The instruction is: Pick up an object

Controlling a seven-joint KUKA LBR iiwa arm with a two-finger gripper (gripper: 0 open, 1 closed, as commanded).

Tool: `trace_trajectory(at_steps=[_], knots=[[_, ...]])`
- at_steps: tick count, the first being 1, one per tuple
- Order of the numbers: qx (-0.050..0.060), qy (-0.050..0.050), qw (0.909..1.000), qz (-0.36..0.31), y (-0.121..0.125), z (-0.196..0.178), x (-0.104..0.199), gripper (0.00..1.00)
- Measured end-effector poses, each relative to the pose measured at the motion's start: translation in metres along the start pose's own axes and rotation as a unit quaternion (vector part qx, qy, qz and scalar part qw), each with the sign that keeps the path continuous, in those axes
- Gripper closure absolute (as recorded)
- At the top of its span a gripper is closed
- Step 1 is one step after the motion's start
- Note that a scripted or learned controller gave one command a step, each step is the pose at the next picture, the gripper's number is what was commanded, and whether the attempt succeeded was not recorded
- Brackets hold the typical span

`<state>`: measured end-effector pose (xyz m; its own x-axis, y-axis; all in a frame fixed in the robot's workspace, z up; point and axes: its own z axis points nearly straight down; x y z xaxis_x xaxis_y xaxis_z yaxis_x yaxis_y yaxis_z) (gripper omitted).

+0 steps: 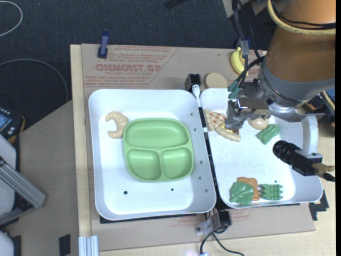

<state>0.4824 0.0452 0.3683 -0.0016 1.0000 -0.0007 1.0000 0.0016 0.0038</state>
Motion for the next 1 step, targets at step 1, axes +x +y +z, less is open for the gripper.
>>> trace_trajectory(at_steps=[1], knots=[[0.006,-0.001,1.0000,0.007,-0.0050,0.0757,-0.0887,1.00]])
